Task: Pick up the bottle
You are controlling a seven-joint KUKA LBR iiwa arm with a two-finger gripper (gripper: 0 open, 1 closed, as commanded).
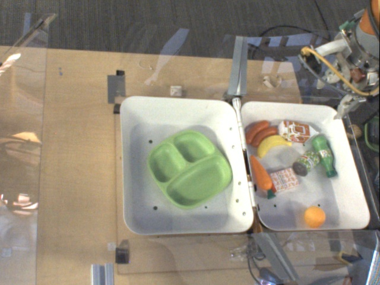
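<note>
A green bottle with a white label lies in the right bin, near its right wall. A smaller item with a green label and a grey cap lies against the bottle's left side. My gripper hangs above the bin's far right corner, up and to the right of the bottle and well apart from it. Yellow cables and the wrist hide most of the gripper.
The right bin also holds two sausages, a banana, a red-and-white carton, a carrot, a pink packet and an orange. A green divided plate lies in the left bin.
</note>
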